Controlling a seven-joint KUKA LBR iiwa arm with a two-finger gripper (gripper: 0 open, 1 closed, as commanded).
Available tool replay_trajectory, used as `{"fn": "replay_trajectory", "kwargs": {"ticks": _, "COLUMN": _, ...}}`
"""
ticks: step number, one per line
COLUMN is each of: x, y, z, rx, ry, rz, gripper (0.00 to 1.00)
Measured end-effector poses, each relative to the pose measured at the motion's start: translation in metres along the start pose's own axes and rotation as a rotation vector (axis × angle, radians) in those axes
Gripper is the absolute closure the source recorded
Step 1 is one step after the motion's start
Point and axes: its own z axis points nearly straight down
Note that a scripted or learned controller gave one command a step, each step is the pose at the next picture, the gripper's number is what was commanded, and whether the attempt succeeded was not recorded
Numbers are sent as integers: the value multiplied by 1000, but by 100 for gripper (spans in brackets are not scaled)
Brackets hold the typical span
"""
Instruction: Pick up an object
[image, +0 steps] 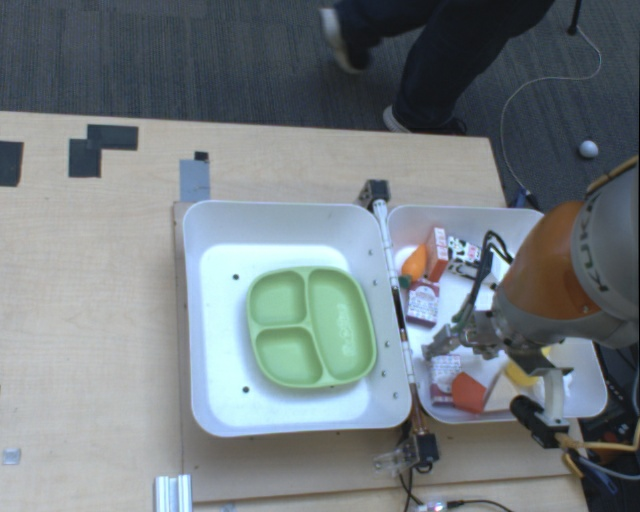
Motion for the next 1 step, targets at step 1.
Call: {"fn": "replay_trajectory", "kwargs": {"ticks": 1, "x": 1, "y": 2, "z": -10, "rx": -4, "ry": 1, "rz": -4, "gripper": 100}}
